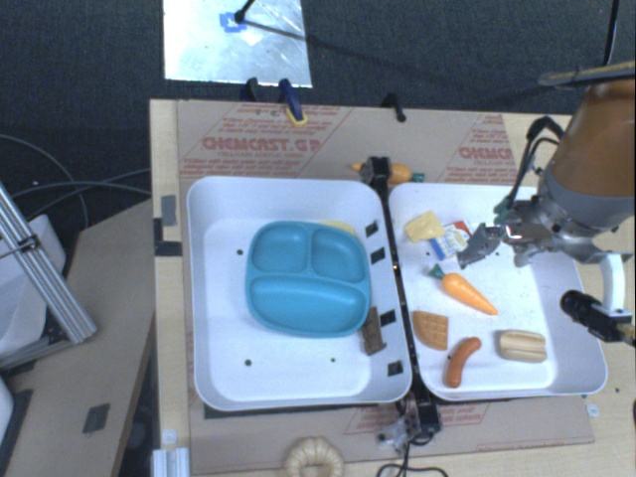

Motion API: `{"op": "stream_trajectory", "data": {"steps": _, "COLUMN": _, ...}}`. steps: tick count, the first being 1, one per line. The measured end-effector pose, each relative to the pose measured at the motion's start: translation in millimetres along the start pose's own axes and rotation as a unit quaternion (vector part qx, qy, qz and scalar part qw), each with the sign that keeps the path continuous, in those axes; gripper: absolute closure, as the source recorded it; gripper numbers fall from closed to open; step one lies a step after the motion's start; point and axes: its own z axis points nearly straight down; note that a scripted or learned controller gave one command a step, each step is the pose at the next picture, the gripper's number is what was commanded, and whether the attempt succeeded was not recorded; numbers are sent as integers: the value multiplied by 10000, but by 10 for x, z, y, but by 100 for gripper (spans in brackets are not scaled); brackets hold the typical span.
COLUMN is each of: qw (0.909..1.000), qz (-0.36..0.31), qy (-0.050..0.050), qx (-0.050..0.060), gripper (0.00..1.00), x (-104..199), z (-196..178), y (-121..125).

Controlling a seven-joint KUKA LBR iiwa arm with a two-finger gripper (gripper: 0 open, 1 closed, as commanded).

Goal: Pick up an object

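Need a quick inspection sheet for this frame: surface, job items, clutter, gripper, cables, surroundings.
Surface: cardboard-covered bench bearing left bin and right bin, side by side.
Job's things: in the right bin, carrot, sausage, bread roll, toast slice, yellow wedge, small red and white packet.
Clutter: blue divided plate in the left bin; brown piece at that bin's right edge.
Gripper: gripper low over the right bin, beside the packet; nothing seen between the fingers.
Cables: dark cables on the floor at left.
Surroundings: shiny sheet beyond the bench; metal frame at left.
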Motion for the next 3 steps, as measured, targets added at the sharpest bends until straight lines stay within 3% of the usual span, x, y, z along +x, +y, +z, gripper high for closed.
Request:
{"op": "stream_trajectory", "data": {"steps": 1, "qw": 10000, "qz": -11, "qy": -6, "qx": -64, "gripper": 0, "x": 2, "z": -62, "y": 22}}
{"op": "stream_trajectory", "data": {"steps": 3, "qw": 10000, "qz": 2, "qy": -1, "qx": -37, "gripper": 0, "x": -39, "z": 890, "y": -49}}
